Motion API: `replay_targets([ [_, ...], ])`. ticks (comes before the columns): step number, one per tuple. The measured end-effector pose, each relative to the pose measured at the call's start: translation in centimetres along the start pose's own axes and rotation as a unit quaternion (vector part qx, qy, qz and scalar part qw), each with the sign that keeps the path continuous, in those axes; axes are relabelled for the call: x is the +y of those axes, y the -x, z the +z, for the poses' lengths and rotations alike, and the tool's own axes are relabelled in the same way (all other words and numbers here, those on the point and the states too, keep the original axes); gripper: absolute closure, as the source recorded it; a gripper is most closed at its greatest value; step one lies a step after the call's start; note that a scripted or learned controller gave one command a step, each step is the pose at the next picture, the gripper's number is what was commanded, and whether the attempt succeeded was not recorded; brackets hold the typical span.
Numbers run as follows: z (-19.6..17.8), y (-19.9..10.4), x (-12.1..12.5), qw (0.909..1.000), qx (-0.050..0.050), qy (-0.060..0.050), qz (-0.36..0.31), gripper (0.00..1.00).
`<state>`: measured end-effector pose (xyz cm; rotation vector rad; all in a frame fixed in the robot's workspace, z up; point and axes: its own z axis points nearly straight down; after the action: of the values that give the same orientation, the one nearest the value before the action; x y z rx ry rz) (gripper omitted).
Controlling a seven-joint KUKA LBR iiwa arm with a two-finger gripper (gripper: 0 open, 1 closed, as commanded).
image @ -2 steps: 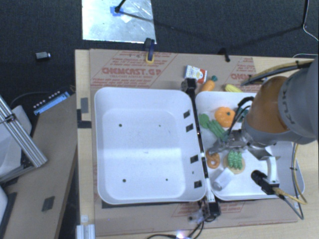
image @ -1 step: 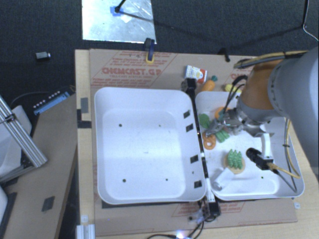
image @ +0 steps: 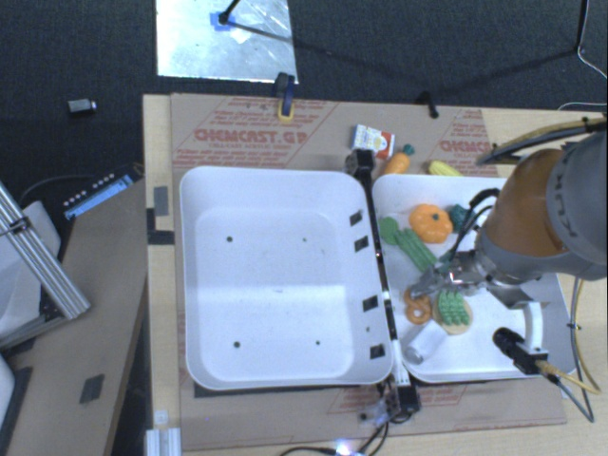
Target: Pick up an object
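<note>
- Two bins sit side by side on the bench [image: 313,126]: the left bin [image: 275,274] and the right bin [image: 475,359], their inner rims touching.
- In the right bin, a pumpkin [image: 430,222] lies toward the far side.
- A long vegetable [image: 406,243] lies just left of the pumpkin, near the inner rim.
- A ring [image: 417,310] lies nearer the front, with a cob [image: 453,310] just to its right.
- The gripper [image: 439,282] is over the right bin, above the ring and cob.
- Behind the right bin, on the bench, lie a carrot [image: 395,163] and a banana [image: 444,169], apart.
</note>
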<state>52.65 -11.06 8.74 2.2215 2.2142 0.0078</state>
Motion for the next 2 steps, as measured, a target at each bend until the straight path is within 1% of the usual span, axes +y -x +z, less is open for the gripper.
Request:
replay_targets([
  [1,0.1,0.2,7.6,1.0000,-0.001,0.001,-0.005,0.00],
  [2,0.1,-2.9,11.2,1.0000,-0.001,0.000,-0.005,0.00],
])
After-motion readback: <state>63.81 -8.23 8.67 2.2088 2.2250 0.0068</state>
